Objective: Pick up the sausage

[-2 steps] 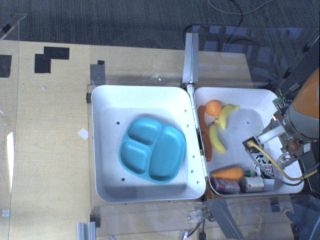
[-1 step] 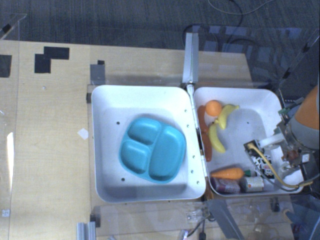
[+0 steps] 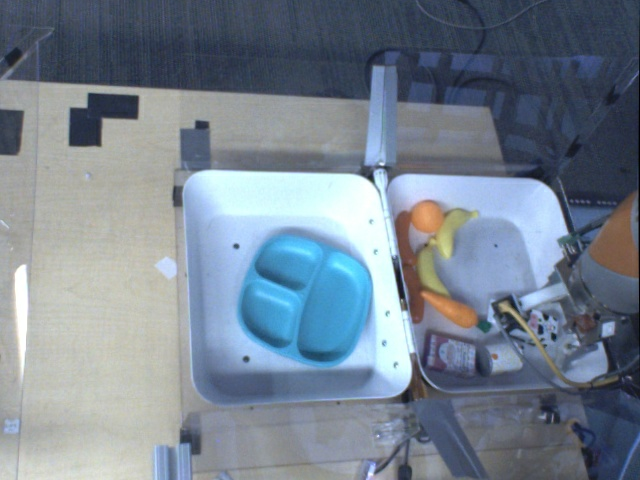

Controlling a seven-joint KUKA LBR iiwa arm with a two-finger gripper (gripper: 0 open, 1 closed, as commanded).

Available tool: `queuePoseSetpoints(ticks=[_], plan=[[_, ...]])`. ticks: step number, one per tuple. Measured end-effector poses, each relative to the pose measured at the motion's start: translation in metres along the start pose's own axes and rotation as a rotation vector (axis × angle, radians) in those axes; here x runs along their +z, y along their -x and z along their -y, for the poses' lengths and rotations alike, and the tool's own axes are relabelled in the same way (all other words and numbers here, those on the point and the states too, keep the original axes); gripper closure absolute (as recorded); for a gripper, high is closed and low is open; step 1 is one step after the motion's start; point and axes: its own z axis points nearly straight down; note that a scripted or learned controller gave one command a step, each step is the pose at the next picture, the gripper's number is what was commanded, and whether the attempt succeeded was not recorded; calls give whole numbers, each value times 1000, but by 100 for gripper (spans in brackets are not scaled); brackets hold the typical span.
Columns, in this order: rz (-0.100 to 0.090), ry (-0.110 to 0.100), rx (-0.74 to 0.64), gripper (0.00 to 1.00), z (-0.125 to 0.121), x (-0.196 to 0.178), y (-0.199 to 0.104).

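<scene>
The wooden surface [image 3: 100,298] carries two white bins side by side: the left bin [image 3: 215,278] holds a blue divided plate [image 3: 306,299], and the right bin [image 3: 530,208] holds the food items. The grey arm [image 3: 612,258] with its orange band comes in at about four o'clock of the right bin, and its gripper [image 3: 540,330] hangs low over that bin's lower right part amid yellow cables; whether the fingers are apart or together I cannot tell, and nothing can be seen between them. Next in size, a yellow banana [image 3: 438,248] curves through the bin's upper left, with a dark ketchup bottle [image 3: 465,356] lying along the six o'clock wall. The sausage [image 3: 405,263] is the reddish-brown stick pressed against the right bin's left wall, at nine o'clock of that bin, its long axis running twelve to six. An orange carrot [image 3: 450,309] lies just below the banana, and a small orange ball [image 3: 427,216] sits at the banana's top. From the gripper the sausage lies toward ten o'clock, well apart, with the carrot and banana between them, so I judge the reach must cross those and close across the sausage's short width, tight to the wall.
</scene>
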Motion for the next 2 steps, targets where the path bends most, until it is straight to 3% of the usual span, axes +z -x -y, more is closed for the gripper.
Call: queuePoseSetpoints(ticks=[1, 2], plan=[[6, -4, -58, 0, 49, -94, -70], [8, -5, -4, 0, 31, -75, -58]])
